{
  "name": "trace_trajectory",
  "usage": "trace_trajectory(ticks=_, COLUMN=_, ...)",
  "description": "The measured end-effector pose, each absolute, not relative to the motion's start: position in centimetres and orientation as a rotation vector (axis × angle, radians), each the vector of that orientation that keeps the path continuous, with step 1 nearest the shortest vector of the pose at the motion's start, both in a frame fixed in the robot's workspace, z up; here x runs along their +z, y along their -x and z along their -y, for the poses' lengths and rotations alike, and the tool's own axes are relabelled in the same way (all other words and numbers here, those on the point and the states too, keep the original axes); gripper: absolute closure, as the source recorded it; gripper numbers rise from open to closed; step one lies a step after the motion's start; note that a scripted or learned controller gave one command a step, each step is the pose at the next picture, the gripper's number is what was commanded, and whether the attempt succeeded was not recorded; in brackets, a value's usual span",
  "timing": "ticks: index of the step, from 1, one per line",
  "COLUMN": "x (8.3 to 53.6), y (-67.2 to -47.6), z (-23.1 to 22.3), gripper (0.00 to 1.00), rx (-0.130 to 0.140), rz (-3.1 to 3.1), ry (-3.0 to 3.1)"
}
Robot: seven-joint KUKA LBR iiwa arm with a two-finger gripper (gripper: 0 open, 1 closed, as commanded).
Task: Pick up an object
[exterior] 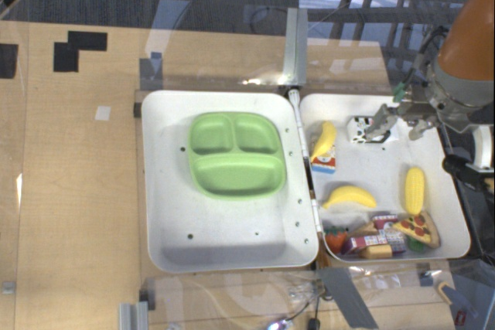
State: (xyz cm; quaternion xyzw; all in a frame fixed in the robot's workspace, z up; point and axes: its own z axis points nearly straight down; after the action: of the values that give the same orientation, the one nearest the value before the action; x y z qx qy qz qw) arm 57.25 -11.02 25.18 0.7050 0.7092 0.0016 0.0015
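Note:
The right bin (452, 243) holds several toy foods. A small black-and-white object (359, 130) lies near its far wall. Just right of it, low over the bin, is my gripper (380, 126), reaching in from the right; whether it touches the object is unclear. A yellow piece (326, 138) rests on a red-and-white carton (322, 162) by the left wall. A banana (349, 197) lies mid-bin and a corn cob (415, 189) to its right. At the near edge are a pizza slice (416, 228), a purple bar (370, 243) and a red piece (334, 243).
The left bin (166, 243) holds a green divided plate (236, 154). A metal divider (303, 166) separates the two bins. The grey arm with its orange band (468, 50) hangs over the right bin's far right corner. Black cable gear (472, 166) sits at the right rim.

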Motion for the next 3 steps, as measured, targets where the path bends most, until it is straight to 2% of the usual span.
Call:
trace_trajectory(ticks=1, x=12.4, y=-61.8, z=9.6, gripper=0.0, rx=0.01, rz=-2.336, ry=-2.086)
trace_trajectory(ticks=2, x=10.1, y=-59.9, z=11.9, gripper=0.0, rx=0.041, rz=-2.326, ry=-2.075)
trace_trajectory(ticks=3, x=10.0, y=-64.4, z=11.5, gripper=0.0, rx=-0.009, rz=-2.34, ry=-2.109)
